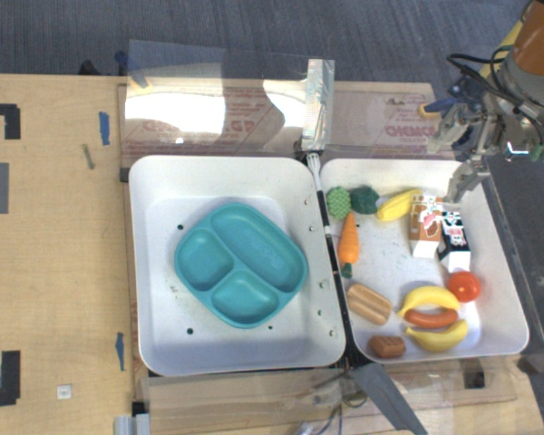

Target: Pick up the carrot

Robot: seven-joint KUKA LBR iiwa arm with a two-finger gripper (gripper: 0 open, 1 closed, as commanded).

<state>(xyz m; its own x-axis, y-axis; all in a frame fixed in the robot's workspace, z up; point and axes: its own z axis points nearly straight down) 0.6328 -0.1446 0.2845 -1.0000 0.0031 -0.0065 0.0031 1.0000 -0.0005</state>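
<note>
1. At the right bin's [517, 333] far right corner, the gripper [465, 178] is seen above the rim, well apart from the carrot [348, 240]; nothing is seen between its fingers, but whether they are spread or closed cannot be told.
2. The carrot is found in the right bin, close to the left wall beside the divider, lying roughly lengthwise along that wall, green top toward the far side.
3. Neighbours to be noted: a green leafy item [338, 202] touching or just beside the carrot's top end, a hot dog bun [369, 303] near its lower end, a yellow corn-like piece [395, 206] further right.
4. Step in hand is judged as the approach: the task is not yet started on the carrot itself.
5. A move leftward across the bin is called for, then a descent over the carrot's orange middle.
6. Fingers are best set across the carrot's narrow width, 1 on each side, not along its length.
7. Risk is judged: the wall-side finger has little room by the bin wall, so a slight offset or tilt may be needed.
8. The green item should be avoided by keeping the grasp below the top.
9. The teal tray [241, 263] in the left bin [154, 333] is not involved.
</note>
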